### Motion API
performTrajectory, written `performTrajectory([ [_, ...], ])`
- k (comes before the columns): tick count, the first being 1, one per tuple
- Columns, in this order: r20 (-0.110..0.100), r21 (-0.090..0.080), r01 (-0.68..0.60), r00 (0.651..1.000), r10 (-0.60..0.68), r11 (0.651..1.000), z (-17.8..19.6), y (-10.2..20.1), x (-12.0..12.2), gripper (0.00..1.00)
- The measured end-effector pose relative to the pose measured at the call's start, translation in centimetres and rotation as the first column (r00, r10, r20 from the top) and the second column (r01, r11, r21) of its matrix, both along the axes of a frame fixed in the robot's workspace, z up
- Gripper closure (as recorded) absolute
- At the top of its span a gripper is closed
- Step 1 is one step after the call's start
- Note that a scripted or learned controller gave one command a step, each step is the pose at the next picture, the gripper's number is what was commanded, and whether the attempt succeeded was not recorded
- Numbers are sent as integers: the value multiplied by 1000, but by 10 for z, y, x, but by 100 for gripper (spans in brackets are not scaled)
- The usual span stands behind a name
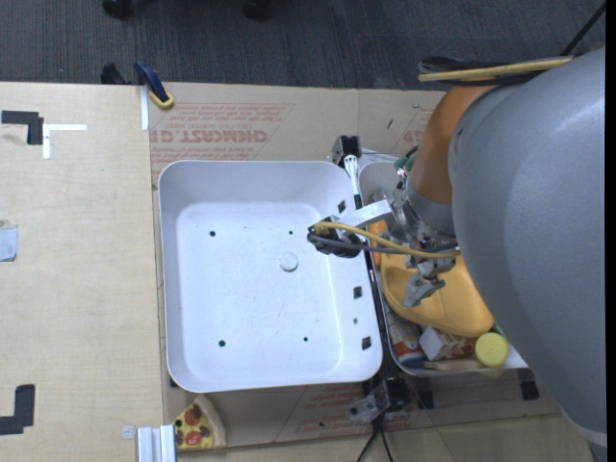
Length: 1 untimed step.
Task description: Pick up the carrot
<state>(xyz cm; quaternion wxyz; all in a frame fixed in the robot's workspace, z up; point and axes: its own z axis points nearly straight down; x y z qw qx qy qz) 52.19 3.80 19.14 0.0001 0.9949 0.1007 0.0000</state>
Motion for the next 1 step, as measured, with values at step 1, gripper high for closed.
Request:
performTrajectory([
  [1, -4, -1, -70, 998, 70, 998, -1, -88, 12, 0],
])
